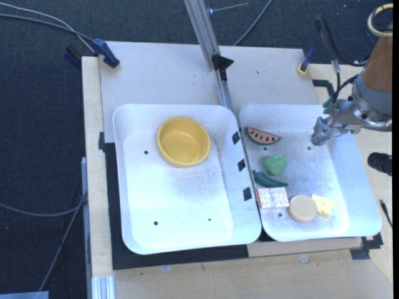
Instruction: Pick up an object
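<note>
Your gripper (320, 134) hangs over the right bin (349, 185) near its upper right part; you can't tell from this angle how far it's open, and nothing visibly sits in it or touches it. Candidate objects all lie in the right bin's left and lower half: watermelon slice (262, 136) at upper left, long axis roughly left-right; green ball (275, 164) below it; dark green pepper (269, 179) just under, pointing right; red-patterned box (272, 198); beige round disc (303, 208) touching a yellow piece (323, 205). Yellow bowl (183, 141) sits upright in the left bin (181, 223).
</note>
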You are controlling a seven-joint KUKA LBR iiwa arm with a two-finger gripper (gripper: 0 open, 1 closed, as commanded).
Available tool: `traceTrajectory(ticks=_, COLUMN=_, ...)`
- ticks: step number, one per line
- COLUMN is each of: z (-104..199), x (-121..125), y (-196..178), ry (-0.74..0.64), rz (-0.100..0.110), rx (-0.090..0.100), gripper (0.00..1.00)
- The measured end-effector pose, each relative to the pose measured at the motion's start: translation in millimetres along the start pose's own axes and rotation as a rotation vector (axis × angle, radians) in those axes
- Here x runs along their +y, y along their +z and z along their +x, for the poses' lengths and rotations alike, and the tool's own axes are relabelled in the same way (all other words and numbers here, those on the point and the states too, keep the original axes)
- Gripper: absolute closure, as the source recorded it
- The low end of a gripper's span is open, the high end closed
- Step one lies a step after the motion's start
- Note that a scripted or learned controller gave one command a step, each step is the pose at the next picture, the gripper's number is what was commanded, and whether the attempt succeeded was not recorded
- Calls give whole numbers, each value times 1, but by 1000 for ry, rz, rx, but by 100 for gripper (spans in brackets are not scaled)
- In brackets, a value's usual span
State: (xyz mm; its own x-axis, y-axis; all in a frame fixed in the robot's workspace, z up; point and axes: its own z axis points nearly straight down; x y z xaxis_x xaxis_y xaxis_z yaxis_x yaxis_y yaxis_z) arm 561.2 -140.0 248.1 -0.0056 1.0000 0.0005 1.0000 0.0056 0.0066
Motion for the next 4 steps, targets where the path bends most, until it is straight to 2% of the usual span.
traceTrajectory(ticks=1, z=48, x=19, y=9, ry=-1, rz=3, rx=1, gripper=100)
traceTrajectory(ticks=2, z=103, x=35, y=-1, ry=-1, rz=2, rx=2, gripper=100)
traceTrajectory(ticks=3, z=157, x=45, y=-9, ry=0, rz=2, rx=2, gripper=100)
traceTrajectory(ticks=4, z=214, x=48, y=8, ry=-1, rz=13, rx=3, gripper=100)
